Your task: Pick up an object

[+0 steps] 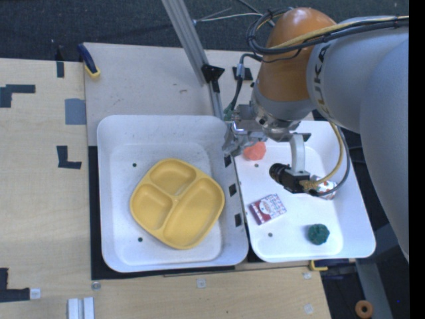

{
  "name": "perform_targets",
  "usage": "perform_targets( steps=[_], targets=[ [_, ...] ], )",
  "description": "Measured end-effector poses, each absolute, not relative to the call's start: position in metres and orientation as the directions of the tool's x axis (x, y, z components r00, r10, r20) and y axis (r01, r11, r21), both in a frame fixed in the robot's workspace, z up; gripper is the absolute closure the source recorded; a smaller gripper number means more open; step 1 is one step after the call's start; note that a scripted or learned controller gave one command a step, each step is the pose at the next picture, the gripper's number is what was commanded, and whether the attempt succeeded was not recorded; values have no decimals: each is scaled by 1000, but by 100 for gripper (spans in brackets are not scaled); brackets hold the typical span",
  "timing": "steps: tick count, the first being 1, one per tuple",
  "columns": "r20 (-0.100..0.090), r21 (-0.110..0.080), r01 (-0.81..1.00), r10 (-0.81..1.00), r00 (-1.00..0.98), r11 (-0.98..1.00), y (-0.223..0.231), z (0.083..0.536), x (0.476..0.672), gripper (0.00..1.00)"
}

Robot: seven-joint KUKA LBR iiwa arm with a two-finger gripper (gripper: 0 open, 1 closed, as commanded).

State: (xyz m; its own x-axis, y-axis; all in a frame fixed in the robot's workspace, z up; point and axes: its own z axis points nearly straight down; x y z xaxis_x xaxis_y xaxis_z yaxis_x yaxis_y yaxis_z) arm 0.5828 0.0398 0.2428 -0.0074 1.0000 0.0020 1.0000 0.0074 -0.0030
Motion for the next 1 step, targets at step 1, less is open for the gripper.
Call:
perform_targets(
  steps=[1],
  targets=[
    [1, -4, 1000, 1000, -7, 7, 90, 242, 557, 100]
  ],
)
